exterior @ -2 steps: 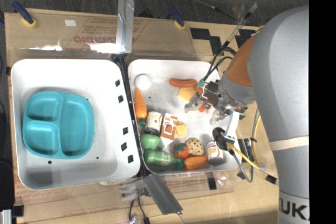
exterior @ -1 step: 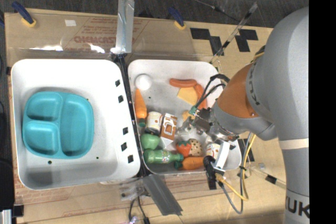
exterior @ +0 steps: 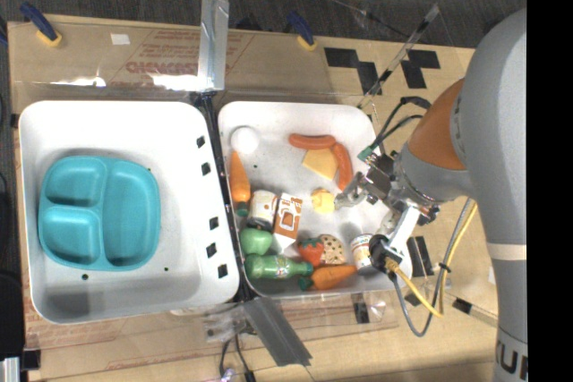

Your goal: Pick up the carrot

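Carrot [exterior: 240, 178] lies upright along the right bin's [exterior: 295, 110] left wall, a can [exterior: 261, 208] touching its lower end. The gripper [exterior: 358, 189] hovers well apart at the bin's right side, near the sausage [exterior: 324, 148]; how far open it is, I cannot tell. Risk: descending there grabs the wrong toy, and that wall leaves little finger room.

a robot lab: cardboard-lined bench [exterior: 269, 49], clamps [exterior: 40, 24], white bins [exterior: 54, 125], loose cables [exterior: 430, 282]
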